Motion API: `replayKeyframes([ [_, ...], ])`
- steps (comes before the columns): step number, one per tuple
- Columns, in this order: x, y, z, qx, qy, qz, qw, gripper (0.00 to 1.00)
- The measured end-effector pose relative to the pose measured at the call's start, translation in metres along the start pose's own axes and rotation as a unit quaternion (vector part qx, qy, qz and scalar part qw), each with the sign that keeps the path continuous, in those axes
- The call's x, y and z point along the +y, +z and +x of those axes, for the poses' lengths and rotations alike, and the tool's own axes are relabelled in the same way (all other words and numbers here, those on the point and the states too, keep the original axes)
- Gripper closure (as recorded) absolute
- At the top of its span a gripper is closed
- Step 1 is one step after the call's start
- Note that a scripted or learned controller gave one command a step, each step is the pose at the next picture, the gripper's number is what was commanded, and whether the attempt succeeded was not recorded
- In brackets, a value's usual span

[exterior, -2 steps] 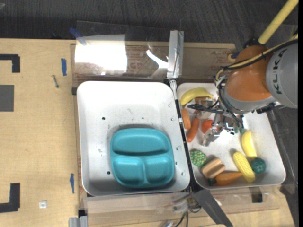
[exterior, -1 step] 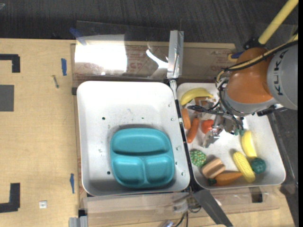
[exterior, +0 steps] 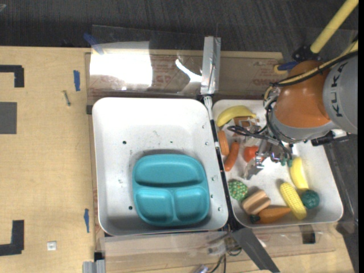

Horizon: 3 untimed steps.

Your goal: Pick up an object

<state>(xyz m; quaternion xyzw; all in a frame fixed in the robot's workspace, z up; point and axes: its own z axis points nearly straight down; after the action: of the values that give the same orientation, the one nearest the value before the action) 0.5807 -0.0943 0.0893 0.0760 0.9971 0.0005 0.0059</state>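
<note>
One claw (exterior: 257, 165) hangs over my right bin (exterior: 333, 209); I cannot tell its state. Nearest target: the orange carrot (exterior: 230, 157) just left, lengthwise up-down.

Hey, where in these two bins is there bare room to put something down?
The left bin has bare floor above the teal tray, up to its back wall, plus a strip along the tray's left. The right bin is crowded: banana, corn, carrots and the gripper fill it.
</note>
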Motion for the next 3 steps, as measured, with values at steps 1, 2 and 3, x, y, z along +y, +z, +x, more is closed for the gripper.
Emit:
replayKeyframes([
  [1,-0.001,0.0,0.011,0.0,-0.009,0.0,1.0,0.0],
  [2,0.0,-0.012,0.01,-0.003,-0.01,0.0,0.9999,1.0],
  [3,0.034,-0.156,-0.008,-0.003,-0.1,0.0,0.995,1.0],
])
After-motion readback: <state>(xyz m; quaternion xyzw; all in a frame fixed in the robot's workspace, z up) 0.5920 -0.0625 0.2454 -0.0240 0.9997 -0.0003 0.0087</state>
